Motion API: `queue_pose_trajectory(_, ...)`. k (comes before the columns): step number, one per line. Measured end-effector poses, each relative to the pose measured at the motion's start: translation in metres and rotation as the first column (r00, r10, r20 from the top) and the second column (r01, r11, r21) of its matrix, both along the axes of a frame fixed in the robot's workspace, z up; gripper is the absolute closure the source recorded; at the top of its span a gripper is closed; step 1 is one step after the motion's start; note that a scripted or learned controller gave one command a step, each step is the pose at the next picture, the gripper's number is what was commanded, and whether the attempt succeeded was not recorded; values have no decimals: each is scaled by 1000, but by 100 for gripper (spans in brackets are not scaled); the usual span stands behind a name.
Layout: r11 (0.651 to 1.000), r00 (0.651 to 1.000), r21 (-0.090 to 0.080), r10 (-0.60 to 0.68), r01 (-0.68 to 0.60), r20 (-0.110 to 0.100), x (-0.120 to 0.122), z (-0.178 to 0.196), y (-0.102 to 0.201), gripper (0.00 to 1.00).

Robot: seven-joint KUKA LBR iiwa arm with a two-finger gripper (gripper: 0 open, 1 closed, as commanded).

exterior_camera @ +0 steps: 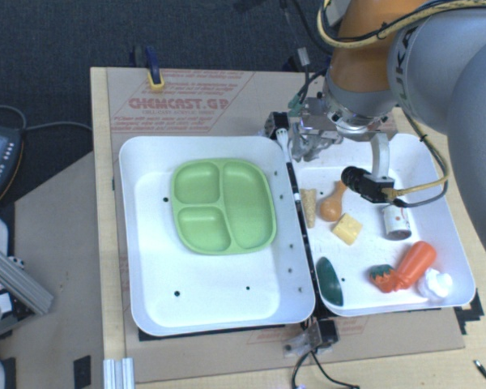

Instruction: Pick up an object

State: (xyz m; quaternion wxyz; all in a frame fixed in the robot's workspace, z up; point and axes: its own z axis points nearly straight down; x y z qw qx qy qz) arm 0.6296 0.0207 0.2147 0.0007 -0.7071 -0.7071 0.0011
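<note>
My gripper (306,143) hangs over the far left corner of the right bin (445,217), close to the divider between the bins, with nothing visibly held. Below it in that bin lie a pale beige stick (309,207), a brown pear-shaped piece (334,203) and a yellow cheese block (348,229). Further right are a silver can (397,224), an orange carrot (407,267) and a small white object (437,284). A dark green oval piece (330,280) rests at the bin's near left edge.
The left bin (146,282) holds a green divided plate (224,206) in its far half. The grey arm with its orange band (373,23) reaches in from the upper right, over the back of the right bin.
</note>
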Motion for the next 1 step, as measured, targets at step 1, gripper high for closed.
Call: queue_pose_trajectory(1, 1000, 1000, 1, 1, -1, 4, 0, 6, 5, 100)
